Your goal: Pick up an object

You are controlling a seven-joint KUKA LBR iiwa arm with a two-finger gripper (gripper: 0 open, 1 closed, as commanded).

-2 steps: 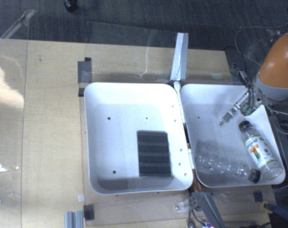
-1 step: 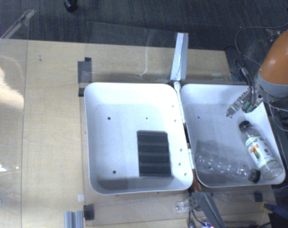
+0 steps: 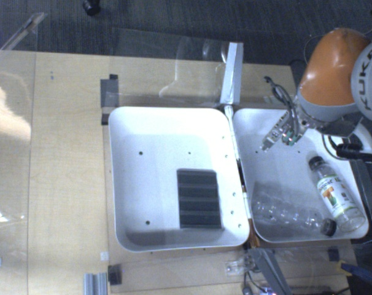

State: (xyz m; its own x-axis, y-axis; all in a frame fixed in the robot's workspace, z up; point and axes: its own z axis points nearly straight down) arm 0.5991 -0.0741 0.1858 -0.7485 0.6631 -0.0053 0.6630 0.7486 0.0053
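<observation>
Clear bottle (image 3: 333, 192) in right bin (image 3: 250, 128), near pincer (image 3: 283, 134) — apart, lower right

Wooden bench (image 3: 63, 183) bears two white bins (image 3: 167, 128).

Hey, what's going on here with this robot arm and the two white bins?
The arm's end effector hangs above the upper part of the right bin, with nothing seen between its fingers. Two clear bottles lie in that bin: one with a label near the right wall, another along the bottom edge. A dark ridged block rests in the left bin. Nothing is picked up yet.
</observation>
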